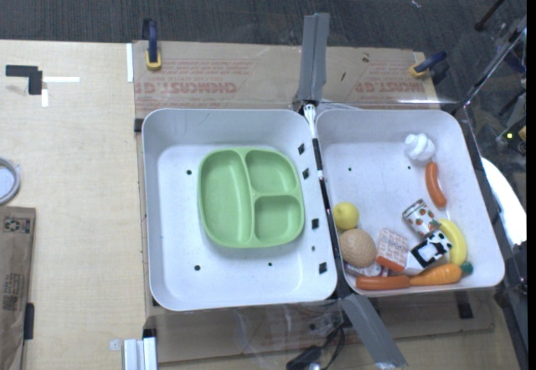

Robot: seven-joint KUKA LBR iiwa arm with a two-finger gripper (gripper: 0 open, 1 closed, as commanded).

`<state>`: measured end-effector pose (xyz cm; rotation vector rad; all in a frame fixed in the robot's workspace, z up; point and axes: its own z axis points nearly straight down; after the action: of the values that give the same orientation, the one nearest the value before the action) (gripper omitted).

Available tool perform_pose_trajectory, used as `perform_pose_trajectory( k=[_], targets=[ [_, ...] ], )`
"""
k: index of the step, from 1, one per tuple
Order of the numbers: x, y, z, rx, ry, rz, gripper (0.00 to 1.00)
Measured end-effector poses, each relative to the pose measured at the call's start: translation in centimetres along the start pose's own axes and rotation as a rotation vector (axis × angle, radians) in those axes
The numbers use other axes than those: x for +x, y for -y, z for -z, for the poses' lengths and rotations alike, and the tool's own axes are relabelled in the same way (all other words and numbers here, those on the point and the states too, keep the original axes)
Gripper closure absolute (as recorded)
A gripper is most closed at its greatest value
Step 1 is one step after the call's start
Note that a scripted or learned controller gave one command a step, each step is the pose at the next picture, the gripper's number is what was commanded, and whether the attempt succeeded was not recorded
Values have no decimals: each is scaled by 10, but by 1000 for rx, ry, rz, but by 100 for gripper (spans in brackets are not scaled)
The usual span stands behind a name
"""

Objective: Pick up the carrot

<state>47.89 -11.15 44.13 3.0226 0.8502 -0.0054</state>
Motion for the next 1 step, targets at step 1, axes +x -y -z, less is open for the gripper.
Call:
perform_pose_trajectory(
  k=[1],
  targets=[
    [30,48,0,0,-1,-265,100]
  ],
)
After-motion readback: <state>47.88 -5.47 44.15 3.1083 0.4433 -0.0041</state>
